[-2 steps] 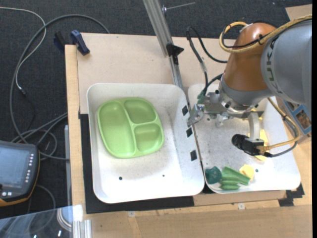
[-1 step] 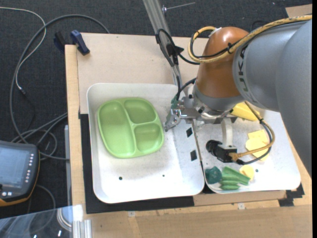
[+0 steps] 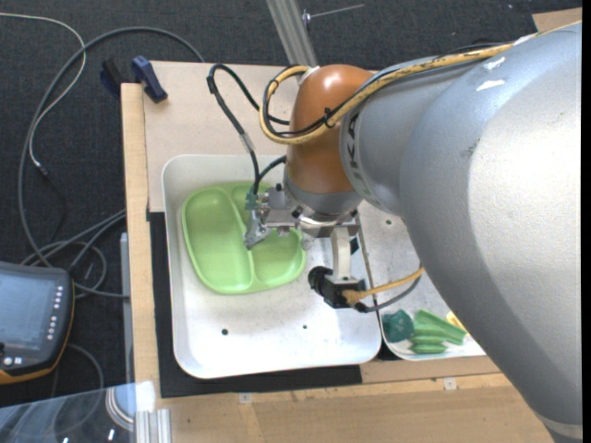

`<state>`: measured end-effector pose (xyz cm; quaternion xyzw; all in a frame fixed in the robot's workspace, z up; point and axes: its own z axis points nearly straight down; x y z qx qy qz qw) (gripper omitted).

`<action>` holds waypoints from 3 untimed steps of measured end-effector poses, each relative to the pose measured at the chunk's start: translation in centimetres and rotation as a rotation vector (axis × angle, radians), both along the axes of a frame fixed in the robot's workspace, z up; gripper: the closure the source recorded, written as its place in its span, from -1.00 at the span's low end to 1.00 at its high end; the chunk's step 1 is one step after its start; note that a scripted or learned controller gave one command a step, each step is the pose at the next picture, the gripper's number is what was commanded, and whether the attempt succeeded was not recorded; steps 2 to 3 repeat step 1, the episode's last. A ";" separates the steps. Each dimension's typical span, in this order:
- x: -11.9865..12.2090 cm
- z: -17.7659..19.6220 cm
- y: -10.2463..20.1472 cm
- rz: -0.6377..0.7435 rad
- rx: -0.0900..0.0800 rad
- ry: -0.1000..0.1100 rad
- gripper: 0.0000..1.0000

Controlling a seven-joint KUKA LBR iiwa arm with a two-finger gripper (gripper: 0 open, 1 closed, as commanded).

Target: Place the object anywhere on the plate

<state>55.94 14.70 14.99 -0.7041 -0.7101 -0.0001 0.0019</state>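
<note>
A light green plate [image 3: 222, 238] with two compartments lies in the upper part of the left white bin [image 3: 249, 340]. My gripper [image 3: 261, 227] hangs over the plate's right side, near the ridge between the compartments. I cannot make out anything held in it. Several green objects [image 3: 425, 330] lie at the front of the right bin, partly hidden under the arm. The grey arm with its orange band [image 3: 328, 137] covers most of the right bin.
A black cable connector [image 3: 332, 289] hangs from the wrist over the left bin's right wall. A blue clamp [image 3: 148, 77] sits on the bench's back left corner. A pendant [image 3: 28, 321] and cables lie on the floor to the left.
</note>
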 end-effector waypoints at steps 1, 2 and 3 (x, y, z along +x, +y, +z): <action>-1.9 7.3 -0.7 -0.006 0.000 -0.009 -1.00; -1.9 7.3 -0.7 -0.006 0.000 -0.009 -1.00; -1.9 7.3 -0.7 -0.006 0.000 -0.009 -1.00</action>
